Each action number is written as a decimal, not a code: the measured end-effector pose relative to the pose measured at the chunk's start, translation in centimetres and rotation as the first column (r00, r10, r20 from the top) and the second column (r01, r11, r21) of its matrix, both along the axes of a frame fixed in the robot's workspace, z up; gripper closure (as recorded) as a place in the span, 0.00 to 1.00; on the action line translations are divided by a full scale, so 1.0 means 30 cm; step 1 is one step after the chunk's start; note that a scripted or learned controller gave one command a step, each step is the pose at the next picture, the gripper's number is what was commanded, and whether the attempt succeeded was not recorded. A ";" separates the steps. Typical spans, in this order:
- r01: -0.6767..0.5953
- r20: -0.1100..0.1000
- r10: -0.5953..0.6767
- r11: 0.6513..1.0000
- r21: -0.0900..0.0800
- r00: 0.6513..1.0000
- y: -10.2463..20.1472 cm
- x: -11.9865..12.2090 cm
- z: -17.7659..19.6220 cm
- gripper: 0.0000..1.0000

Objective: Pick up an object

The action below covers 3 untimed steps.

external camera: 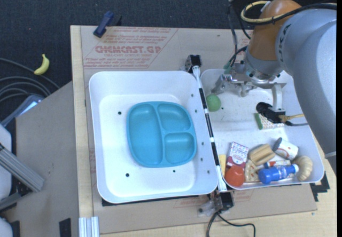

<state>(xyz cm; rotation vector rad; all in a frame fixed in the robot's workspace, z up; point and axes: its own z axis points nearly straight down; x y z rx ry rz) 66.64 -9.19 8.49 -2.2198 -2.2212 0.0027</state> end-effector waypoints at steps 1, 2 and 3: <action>-0.001 0.000 0.001 1.000 0.000 1.000 -0.001 0.000 0.000 0.00; 0.000 0.000 0.000 1.000 0.000 1.000 0.002 0.000 0.000 0.00; 0.000 0.000 0.000 1.000 0.000 1.000 -0.003 -0.007 0.000 0.00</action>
